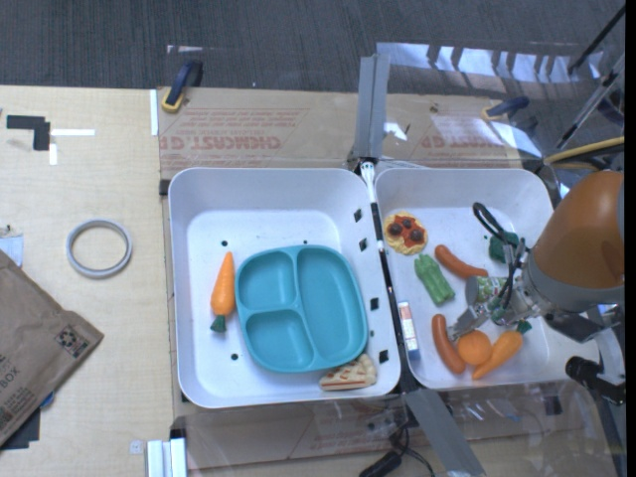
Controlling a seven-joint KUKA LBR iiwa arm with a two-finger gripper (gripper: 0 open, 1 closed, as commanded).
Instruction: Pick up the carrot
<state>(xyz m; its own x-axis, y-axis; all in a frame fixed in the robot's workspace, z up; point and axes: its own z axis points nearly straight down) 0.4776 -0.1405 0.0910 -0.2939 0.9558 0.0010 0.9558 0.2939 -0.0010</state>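
Observation:
An orange carrot (223, 284) with a green stem lies in the left bin (189, 266), just left of the teal plate. A second carrot (501, 352) lies in the right bin (437, 182) near its front edge, beside an orange ball-shaped fruit (474, 348). My gripper (491, 306) hangs low in the right bin, directly above and behind this second carrot and the fruit. Nothing shows as lifted off the bin floor.
A teal divided plate (300, 308) fills the middle of the left bin, with a waffle piece (348, 374) at its front. The right bin also holds a small pizza (405, 233), a green pickle (433, 278) and two sausages (460, 261) (445, 344). A tape ring (99, 247) lies on the bench at left.

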